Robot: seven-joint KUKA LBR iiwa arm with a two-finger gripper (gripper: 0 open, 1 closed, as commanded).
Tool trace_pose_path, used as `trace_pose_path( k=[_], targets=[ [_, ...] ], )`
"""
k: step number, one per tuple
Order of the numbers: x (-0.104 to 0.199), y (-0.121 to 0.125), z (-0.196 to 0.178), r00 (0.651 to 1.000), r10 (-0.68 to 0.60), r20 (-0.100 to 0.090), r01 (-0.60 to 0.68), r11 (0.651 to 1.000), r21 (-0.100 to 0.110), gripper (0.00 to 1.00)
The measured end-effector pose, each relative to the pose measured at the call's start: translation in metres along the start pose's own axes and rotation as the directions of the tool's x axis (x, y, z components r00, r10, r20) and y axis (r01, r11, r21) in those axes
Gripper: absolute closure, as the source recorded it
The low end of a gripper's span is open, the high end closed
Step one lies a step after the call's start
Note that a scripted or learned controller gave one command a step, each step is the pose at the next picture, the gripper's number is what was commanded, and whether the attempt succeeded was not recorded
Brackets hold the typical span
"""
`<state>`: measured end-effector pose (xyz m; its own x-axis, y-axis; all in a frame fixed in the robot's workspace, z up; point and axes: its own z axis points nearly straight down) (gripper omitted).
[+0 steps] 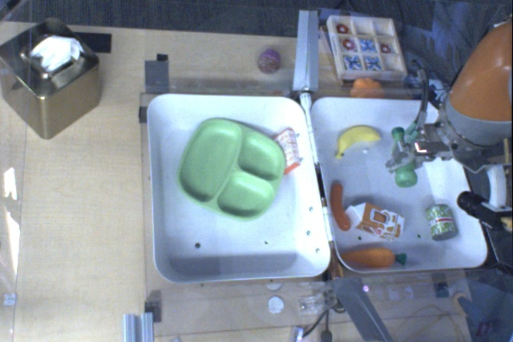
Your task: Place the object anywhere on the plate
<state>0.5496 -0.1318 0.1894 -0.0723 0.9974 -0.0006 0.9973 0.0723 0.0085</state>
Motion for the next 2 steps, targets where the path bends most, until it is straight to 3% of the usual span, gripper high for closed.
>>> trace_pose_path(
  k=[1,2],
  targets=[
    [0.084,0.029,-0.017,1.000,0.008,-0.001,-0.008,1.000,0.002,1.00],
    [0.145,0.078,-0.031,0.996,0.087,0.000,-0.087,0.996,0.003,1.00]
  ],
)
